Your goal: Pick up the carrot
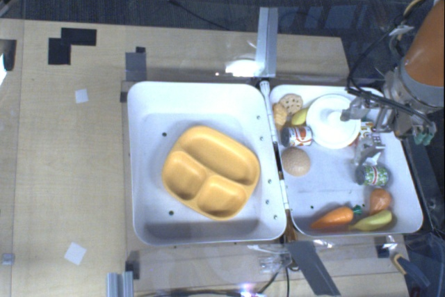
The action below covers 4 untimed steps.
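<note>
1. Orange and tapered, with a small green tuft at its right end, the carrot (334, 217) lies flat near the front wall of the right shallow white bin (410, 181); nothing grips it, so to my eye the reach is the step in hand and the pick itself is not yet done.
2. The grey metal two-finger tool (368, 149) hangs over the right middle of that bin, below the arm's orange band (425, 55); I cannot tell how wide it stands, and I see nothing held in it.
3. The next move, I would judge, calls for a shift toward the front of the bin and to the camera's left, then a drop square over the carrot's thick middle.
4. What crowds it: a yellow-green banana-shaped fruit (375, 220) lies just beside the carrot's tufted end, a small reddish-orange round fruit (379, 199) sits just behind that, and a small green-and-white can (375, 175) lies almost under the tool; the front wall is close too, leaving little room for a finger on that side.
5. Farther off in the same bin: a round white plate (332, 123), a red-and-white can (297, 136), a beige ball (295, 162) and a speckled cookie (289, 103); none bars the way.
6. The left white bin (149, 115) holds a yellow divided plastic tray (211, 171), well apart on the pale wooden table (69, 177).
</note>
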Each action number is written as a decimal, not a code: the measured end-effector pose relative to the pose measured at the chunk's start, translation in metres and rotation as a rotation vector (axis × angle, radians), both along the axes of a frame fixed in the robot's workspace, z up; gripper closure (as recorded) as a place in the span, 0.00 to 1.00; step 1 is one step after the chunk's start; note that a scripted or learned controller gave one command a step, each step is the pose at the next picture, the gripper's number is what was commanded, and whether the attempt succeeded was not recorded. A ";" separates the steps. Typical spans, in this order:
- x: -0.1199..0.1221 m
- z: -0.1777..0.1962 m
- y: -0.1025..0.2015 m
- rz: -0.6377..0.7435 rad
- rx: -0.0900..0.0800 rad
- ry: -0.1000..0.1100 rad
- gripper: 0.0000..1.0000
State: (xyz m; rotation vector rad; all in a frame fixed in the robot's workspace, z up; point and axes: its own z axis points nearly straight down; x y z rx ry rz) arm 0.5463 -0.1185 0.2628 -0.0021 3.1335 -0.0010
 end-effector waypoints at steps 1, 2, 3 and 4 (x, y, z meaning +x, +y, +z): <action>-0.042 -0.134 0.015 -0.015 0.002 0.010 0.00; -0.053 -0.173 0.020 0.012 -0.002 -0.011 0.00; -0.052 -0.165 0.035 -0.026 0.001 -0.002 0.00; -0.055 -0.173 0.035 -0.114 0.000 -0.007 0.00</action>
